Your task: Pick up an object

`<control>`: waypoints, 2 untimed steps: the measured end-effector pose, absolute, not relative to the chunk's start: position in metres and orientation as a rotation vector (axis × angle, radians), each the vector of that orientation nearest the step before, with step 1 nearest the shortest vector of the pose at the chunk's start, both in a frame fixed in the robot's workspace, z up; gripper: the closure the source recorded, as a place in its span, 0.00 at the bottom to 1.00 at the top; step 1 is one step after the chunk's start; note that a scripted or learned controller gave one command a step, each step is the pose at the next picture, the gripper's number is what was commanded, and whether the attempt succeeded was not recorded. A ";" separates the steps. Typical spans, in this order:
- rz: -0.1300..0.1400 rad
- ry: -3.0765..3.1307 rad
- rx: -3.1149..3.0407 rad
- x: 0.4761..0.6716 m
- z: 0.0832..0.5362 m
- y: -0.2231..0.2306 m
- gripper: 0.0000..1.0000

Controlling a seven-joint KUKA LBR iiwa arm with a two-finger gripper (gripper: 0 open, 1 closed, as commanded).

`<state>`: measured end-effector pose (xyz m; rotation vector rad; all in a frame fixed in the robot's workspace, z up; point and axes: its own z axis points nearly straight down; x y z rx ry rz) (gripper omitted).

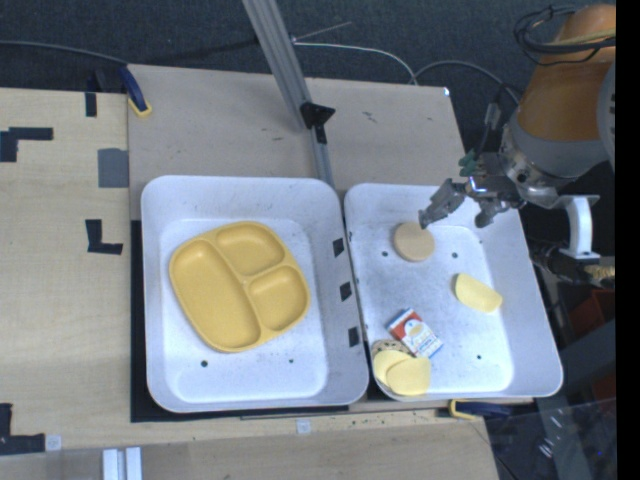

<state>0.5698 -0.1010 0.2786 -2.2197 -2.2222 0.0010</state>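
The tool (460, 208) is held open and empty above the right bin's (530, 368) far edge, just beside the disc (413, 242), presumably for a grasp; the tray (238, 284) is left in the left bin (160, 368).

The bench (230, 133) is bearing two white bins: one (500, 368) under the gripper (462, 206), the other (160, 298) well beyond it.

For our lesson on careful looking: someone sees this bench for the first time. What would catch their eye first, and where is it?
The big yellow plastic divided plate in the left white bin draws the eye first. Next comes the grey arm's orange band at upper right, its open pincer poised just above the round tan disc in the right white bin. Nothing is between its fingers.
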 end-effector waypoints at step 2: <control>0.007 -2.225 -2.208 0.681 0.252 -0.046 0.00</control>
